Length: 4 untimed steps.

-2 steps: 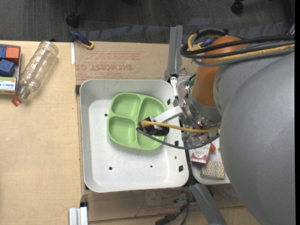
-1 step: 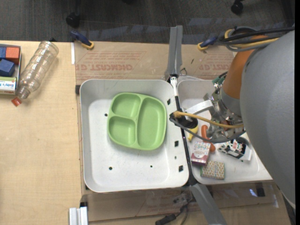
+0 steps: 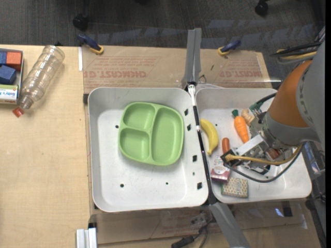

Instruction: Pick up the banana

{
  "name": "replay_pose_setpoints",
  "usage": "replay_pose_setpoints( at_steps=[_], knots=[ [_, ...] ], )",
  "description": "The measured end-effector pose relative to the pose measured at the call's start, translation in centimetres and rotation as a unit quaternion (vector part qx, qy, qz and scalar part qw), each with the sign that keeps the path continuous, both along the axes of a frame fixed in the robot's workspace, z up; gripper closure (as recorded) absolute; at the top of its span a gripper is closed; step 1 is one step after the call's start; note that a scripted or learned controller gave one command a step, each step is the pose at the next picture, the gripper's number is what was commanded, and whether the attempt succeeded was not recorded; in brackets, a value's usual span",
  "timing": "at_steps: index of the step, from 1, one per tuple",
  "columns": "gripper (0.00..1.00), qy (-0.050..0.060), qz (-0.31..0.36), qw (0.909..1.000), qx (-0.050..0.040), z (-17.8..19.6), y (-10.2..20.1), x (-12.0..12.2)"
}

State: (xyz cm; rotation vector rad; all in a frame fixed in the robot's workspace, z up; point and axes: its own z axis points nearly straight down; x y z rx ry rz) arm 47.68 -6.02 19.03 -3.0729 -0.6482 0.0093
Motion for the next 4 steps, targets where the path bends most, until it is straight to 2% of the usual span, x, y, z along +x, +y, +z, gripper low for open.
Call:
replay_pose_setpoints(
  at_steps=[1,2,3,4],
  knots=[
    [1.00,0.000,-0.041,0.9992,-0.0008,-2.9,15.9,0.0],
    [1.00,-0.001,0.044,0.9990,-0.0013,13.1,13.6,0.1],
    [1.00,-0.001,-0.043,0.9991,-0.0017,1.6,22.4,0.7],
    [1.00,-0.001,-0.082,0.9966,-0.0016,-10.0,25.7,0.0]
  ],
)
